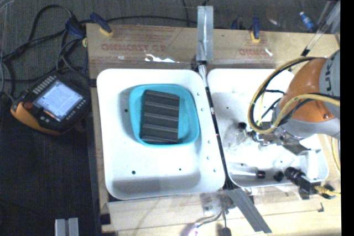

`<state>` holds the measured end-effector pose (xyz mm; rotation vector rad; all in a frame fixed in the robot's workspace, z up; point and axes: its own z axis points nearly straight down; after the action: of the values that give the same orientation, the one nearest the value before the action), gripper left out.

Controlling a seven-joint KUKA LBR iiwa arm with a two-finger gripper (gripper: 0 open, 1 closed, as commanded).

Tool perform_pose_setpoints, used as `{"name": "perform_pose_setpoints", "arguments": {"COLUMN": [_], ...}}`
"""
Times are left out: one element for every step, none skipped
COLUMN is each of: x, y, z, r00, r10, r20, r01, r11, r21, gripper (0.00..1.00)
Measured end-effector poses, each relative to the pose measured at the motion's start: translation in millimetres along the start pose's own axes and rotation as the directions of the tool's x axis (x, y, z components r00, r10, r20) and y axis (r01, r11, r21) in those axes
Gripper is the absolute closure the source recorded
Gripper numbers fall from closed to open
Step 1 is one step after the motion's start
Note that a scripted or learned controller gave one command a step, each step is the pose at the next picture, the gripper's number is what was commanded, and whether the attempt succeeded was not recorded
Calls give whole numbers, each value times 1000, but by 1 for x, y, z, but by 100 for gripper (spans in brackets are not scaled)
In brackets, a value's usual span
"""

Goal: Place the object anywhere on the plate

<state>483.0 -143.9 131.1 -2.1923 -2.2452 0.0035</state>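
Observation:
A blue plate [189, 119] lies in the left white bin [116, 163]. On the plate rests a dark grey ribbed block [160, 115], flat and roughly centred, with its long side running away from the camera. My gripper [243, 132] is low over the right bin [232, 94], near that bin's left wall, well apart from the plate and the block. Nothing shows between it and the block.
The grey and orange arm [310, 91] with yellow cables covers much of the right bin. A metal post [204, 36] stands behind the divide between the bins. A handheld screen unit [52, 103] lies off the bench at the left.

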Motion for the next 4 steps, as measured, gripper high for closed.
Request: {"name": "perform_pose_setpoints", "arguments": {"x": [-48,45,-17,6], "y": [0,1,0,0], "z": [-67,-55,-270,-146], "r00": [944,977,974,1000], "r10": [-331,-212,-228,24], "r20": [3,1,5,2], "r01": [331,212,228,-24], "r11": [944,977,974,1000], "r21": [-1,0,-4,-1], "gripper": [0,0,0,0]}}
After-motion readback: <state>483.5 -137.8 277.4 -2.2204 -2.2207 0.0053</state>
